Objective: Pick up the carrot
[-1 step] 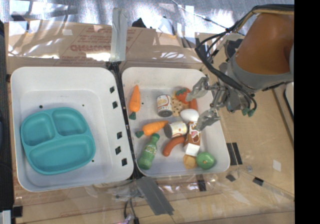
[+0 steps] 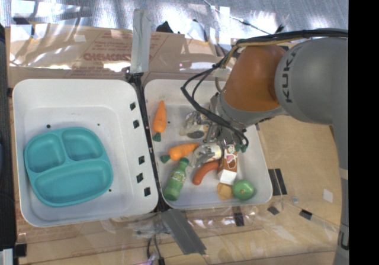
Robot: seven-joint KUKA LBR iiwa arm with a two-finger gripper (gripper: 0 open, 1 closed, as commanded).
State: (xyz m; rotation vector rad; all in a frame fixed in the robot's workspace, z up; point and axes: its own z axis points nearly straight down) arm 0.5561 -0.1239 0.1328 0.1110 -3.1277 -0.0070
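The grey arm (image 2: 308,80) reaches in from the right and bends down over the right bin (image 2: 260,166). Its gripper (image 2: 210,139) hangs low among the clutter (whether spread or pressed together, I cannot tell). One carrot (image 2: 159,117) lies by the bin's left wall, another carrot (image 2: 182,151) just left of the gripper. A teal tray (image 2: 68,166) sits in the left bin (image 2: 23,98).
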